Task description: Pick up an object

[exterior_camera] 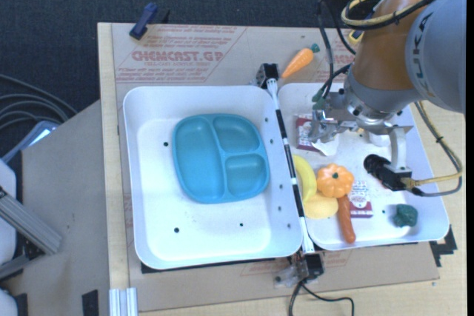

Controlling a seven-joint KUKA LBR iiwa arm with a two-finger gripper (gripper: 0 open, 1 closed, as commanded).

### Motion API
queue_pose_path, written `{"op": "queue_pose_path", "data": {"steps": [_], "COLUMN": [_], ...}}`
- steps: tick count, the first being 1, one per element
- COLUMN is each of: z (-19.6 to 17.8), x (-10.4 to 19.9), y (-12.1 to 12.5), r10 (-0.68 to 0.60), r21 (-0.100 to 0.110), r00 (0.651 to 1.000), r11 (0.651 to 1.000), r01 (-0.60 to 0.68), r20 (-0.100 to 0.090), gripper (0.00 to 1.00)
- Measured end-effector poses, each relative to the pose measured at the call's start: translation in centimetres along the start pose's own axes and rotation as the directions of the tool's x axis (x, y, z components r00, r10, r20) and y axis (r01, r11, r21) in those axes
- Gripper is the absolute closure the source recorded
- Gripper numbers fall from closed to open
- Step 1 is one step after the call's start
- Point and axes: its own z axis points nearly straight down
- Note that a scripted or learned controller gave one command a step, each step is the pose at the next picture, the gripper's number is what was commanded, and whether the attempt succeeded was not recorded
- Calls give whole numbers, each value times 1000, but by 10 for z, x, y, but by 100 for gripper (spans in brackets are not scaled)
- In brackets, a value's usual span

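The gripper (pixel 326 131) hangs low in the right bin (pixel 429 159); I cannot tell its state. Just beneath it lies a small packet (pixel 307 137), probably light, crinkly and slippery, best pinched across its flat edges.

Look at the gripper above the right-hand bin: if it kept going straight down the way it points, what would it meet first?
Probably the small red-and-white packet lying on the right bin's floor, directly under the gripper. Depth is hard to judge from this slanted view, so it may already be close to touching.
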Motion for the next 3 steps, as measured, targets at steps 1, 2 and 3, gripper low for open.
{"op": "queue_pose_path", "data": {"steps": [1,2,3], "z": [-33,-33,74], "x": [-11,-11,-57], "y": [19,19,39], "r10": [0,1,2], "r21": [-3,-2,1], "r00": [1000,1000,1000], "r11": [1000,1000,1000], "r01": [0,-1,-2], "r20": [2,2,1], "gripper": [100,0,0]}}
